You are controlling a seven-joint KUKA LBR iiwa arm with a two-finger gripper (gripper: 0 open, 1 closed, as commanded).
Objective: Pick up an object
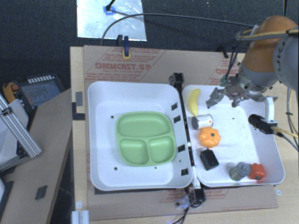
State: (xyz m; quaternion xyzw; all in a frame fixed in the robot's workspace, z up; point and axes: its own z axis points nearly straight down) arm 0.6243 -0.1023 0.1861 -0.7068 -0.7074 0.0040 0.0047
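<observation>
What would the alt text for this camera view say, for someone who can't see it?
A grey robot arm's end effector hovers over the right shallow white bin, which holds a yellow banana, small white can, orange toy pumpkin and black block. The left white bin holds a green divided plate.

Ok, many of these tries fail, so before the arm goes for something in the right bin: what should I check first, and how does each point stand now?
1. Gripper carries nothing: ok, nothing seen between its fingers.
2. Gripper above the right bin: ok, over its upper part.
3. Nearest targets, banana and small can, uncovered: ok.
4. Banana and can apart: cannot tell, they look very close.
5. Orange pumpkin clear of the black block: ok, apart.
6. Finger opening: cannot tell.
</observation>
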